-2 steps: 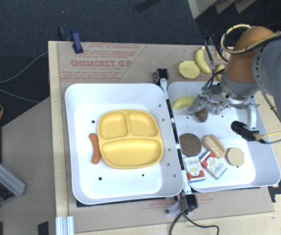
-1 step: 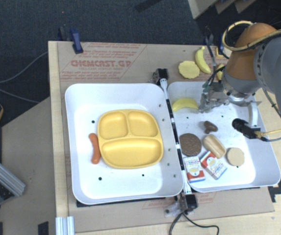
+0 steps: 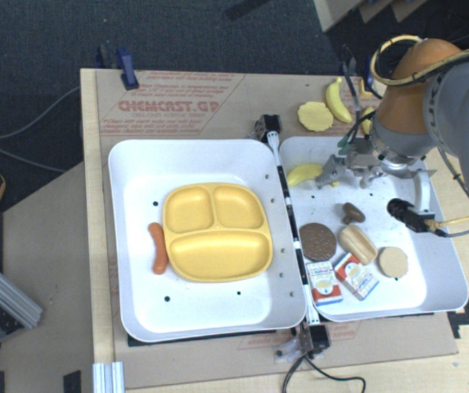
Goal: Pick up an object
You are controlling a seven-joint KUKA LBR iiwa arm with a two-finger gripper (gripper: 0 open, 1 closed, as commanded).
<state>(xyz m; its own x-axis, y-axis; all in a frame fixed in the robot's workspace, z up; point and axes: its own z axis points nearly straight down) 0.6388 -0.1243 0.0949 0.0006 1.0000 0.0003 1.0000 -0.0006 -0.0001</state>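
Note:
My gripper hangs low over the far part of the right bin, under the grey wrist with its orange band. A yellow wedge lies just left of it, by the bin's far left corner. Nearer the front lie a small brown piece, a round brown patty, a tan bread roll, a pale round biscuit and two small cartons. I see nothing held by the gripper.
The left bin holds a yellow divided plate with an orange sausage beside it. Behind the right bin, on the bench, lie a banana and a yellow disc.

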